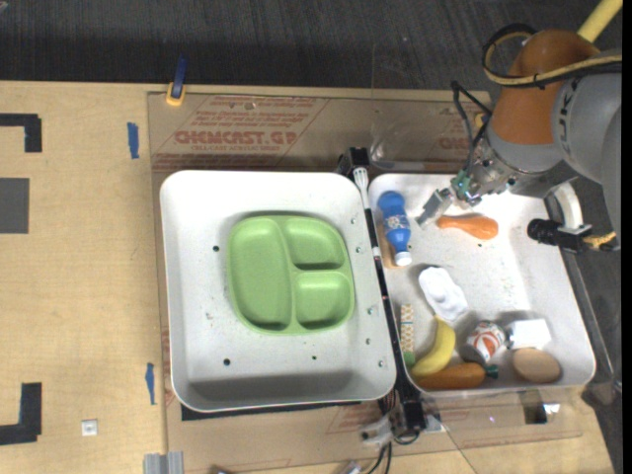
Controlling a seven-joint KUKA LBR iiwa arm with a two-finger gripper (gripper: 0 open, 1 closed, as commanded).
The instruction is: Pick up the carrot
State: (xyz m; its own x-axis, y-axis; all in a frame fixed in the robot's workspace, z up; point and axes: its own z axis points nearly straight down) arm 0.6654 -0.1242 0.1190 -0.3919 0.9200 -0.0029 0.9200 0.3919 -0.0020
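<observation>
The carrot (469, 226) lies loose on the floor of the right bin (513, 265), in its far half, well apart from the blue bottle (394, 223). The tool (446, 197) hangs just above and to the carrot's left — its fingers spread apart, clamped on nothing. The left bin (188, 265) holds a green tray (291, 271).

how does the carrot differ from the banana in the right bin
The carrot is orange; the banana is yellow. The carrot lies nearly level across the view in the bin's far part, close to the tool, while the banana lies at the near edge, angled steeply. The carrot lies apart from the other items; the banana rests against a brown-orange item. Both are elongated and lie in the right bin.
</observation>
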